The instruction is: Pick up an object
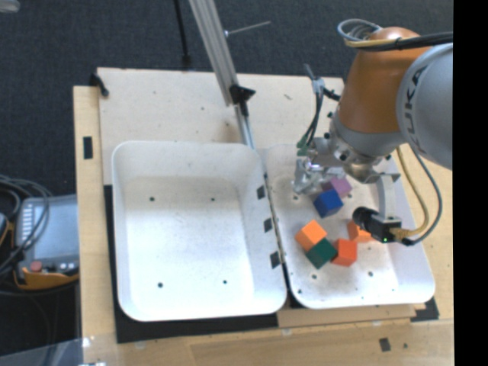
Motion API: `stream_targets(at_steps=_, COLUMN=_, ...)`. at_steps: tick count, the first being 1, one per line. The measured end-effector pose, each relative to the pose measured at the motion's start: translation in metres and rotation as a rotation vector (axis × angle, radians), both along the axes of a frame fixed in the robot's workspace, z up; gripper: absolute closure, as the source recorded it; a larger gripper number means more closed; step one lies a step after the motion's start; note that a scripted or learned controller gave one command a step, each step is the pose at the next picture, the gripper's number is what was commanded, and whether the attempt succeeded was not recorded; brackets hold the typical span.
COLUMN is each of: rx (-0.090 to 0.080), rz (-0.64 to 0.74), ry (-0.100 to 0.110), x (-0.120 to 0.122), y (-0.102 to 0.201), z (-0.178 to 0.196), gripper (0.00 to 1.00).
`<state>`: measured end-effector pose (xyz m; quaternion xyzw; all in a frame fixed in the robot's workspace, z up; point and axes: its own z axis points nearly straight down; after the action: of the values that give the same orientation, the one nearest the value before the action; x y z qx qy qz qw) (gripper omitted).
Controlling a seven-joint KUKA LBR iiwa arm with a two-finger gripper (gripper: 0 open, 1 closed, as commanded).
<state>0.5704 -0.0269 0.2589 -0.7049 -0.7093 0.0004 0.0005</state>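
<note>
My gripper [306,178] hangs low over the back left part of the right bin [412,280], under the orange wrist band. Just to its right lie a blue cube [329,203] and a purple block [340,185], partly covered by the wrist. Further forward an orange cube [309,234], a green cube [322,252] and a red-orange block [346,252] sit close together. Another orange piece [357,232] peeks out beside a black fitting. No block is visibly in the gripper's hold.
The left bin [130,174] stands beside the right one, and their rims meet at a divider [272,227]. A slanted aluminium pole [217,44] rises behind the bins. A black fitting with cable [377,225] hangs off the arm over the right bin.
</note>
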Motion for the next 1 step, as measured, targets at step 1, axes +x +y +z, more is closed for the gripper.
stream_targets(at_steps=1, rx=0.002, rz=0.002, ry=0.000, x=-0.0159, y=0.0552, z=0.0032, gripper=1.00)
